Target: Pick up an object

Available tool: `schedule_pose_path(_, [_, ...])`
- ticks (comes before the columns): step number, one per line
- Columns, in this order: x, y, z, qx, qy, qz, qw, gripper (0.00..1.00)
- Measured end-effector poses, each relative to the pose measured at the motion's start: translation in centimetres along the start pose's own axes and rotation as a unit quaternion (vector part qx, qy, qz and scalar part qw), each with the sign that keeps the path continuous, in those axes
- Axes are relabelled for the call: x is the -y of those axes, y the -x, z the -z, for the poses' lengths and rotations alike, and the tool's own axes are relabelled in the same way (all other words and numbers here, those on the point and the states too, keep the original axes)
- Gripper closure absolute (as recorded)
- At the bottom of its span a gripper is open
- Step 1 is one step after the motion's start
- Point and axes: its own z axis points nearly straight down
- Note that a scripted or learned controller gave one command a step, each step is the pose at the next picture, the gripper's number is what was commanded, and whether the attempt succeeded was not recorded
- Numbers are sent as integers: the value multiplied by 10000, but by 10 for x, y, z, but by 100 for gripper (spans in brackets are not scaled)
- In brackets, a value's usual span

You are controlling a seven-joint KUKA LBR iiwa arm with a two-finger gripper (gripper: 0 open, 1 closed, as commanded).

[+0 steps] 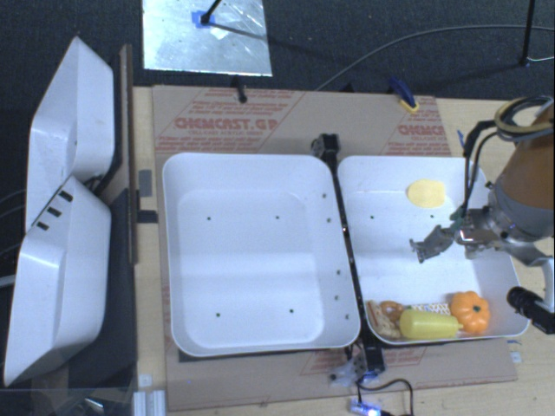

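Observation:
In the right bin (381,258) lie a flat yellow disc (427,193) near the back, and along the front wall an orange pumpkin-shaped toy (469,311), a yellow oblong toy (427,323) and a small tan and orange piece (387,312). My gripper (427,248) hangs over the middle of the right bin, reaching in from the right, below the yellow disc and above the front row of toys. Nothing shows between its fingers.
The left bin (251,250) sits beside the right one on a cardboard sheet (286,115). A black divider clamp (328,146) joins the bins at the back. A metal plate (206,22) lies beyond the bench. White housings (61,206) stand at the far left.

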Motion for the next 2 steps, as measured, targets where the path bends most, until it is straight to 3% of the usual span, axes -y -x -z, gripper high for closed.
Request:
schedule_pose_path(1, [-1,0,2,2,20,3,10000,0])
schedule_pose_path(2, [-2,-7,-42,-1,2,5,10000,0])
